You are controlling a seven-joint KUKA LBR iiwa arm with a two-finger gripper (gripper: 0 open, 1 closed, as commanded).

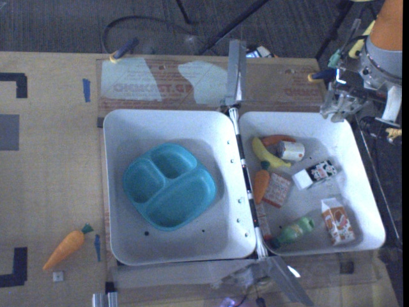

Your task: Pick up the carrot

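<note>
gripper [337,107]: over far right corner of right bin [367,171], jaw state unclear (too blurred)
carrot [261,184]: right bin, left edge, beside banana [267,155]

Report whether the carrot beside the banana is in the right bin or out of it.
In. The carrot lies on the right bin floor by its left wall, below the banana.

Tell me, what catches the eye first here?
Probably the blue plate, alone in the left bin. Next, the right bin with its jumble of toy food, a carrot and banana among them. A second carrot lies on the bench, outside both bins, while the claw hangs over the right bin's far corner.
</note>
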